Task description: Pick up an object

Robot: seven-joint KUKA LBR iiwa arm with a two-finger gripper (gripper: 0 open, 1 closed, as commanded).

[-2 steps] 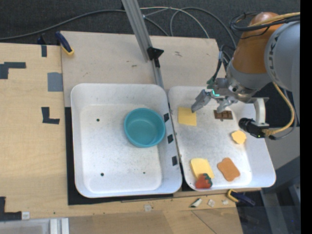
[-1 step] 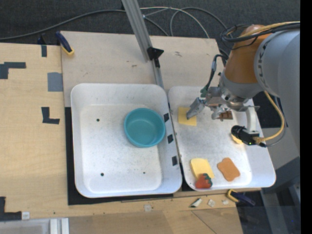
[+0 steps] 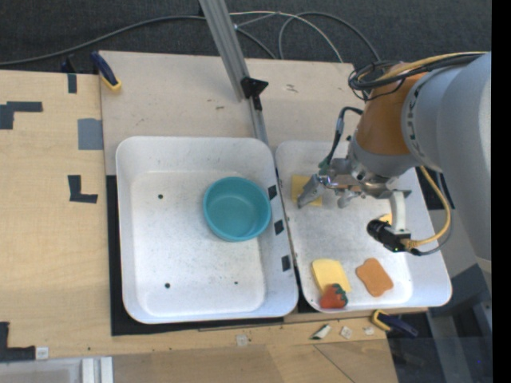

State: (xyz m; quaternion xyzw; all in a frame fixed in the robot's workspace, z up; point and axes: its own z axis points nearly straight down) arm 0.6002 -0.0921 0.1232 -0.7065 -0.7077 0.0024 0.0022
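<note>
My gripper (image 3: 326, 199) hangs over the far left part of the right bin (image 3: 415, 294), its two fingers spread apart, so it is open. A yellow piece (image 3: 301, 187) lies on the bin floor beside the left finger (image 3: 308, 197), partly covered by it, and it is not between the fingers. Near the front edge of the same bin lie a yellow block (image 3: 329, 273), a small red piece (image 3: 334, 298) touching it, and an orange piece (image 3: 374, 277).
A teal bowl (image 3: 236, 207) stands in the left bin (image 3: 144, 214), near its right wall. A metal pole (image 3: 227, 46) slants down to the ridge between the bins. The arm's grey and orange body (image 3: 415, 126) covers the right bin's far right.
</note>
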